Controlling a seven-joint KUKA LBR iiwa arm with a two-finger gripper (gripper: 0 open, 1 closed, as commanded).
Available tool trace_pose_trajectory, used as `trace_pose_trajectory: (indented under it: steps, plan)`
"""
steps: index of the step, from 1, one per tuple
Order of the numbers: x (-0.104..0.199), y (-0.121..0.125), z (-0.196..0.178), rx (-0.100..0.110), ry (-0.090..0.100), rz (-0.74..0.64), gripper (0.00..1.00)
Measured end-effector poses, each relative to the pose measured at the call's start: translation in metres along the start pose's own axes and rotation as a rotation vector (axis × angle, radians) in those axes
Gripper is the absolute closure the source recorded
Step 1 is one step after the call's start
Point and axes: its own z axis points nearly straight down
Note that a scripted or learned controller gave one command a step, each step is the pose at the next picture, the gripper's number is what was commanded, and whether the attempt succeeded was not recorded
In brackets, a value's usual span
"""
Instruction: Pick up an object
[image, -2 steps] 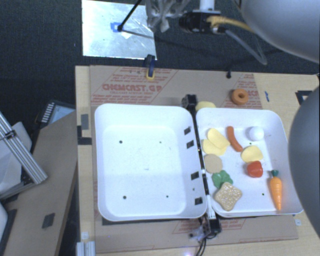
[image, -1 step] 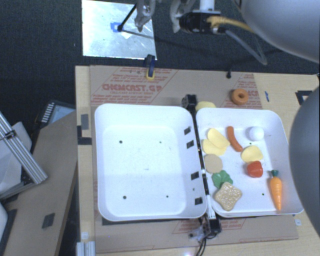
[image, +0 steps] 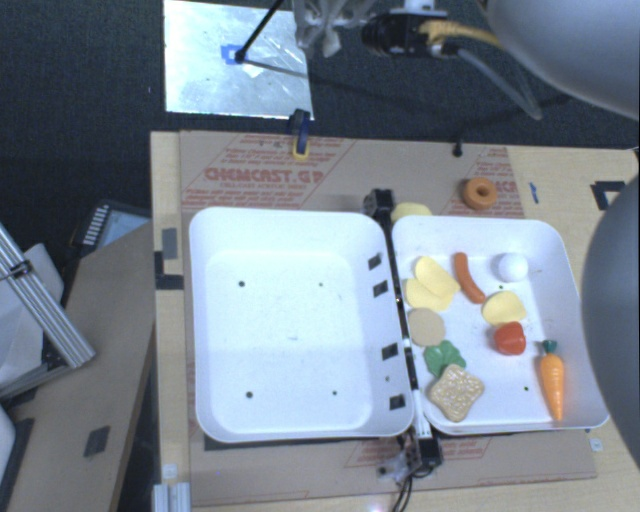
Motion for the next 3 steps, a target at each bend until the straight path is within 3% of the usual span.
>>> trace_pose_trajectory:
  steps: [1,2,3]
  plan:
    - [0.0,0.0,0.0,0.001,0.0,-0.001,0.0]
    - [0.0,0.0,-0.011,-0.001,0.0,-0.006,1.0]
    - [0.0,0.0,-0.011,-0.001,0.0,-0.007,0.0]
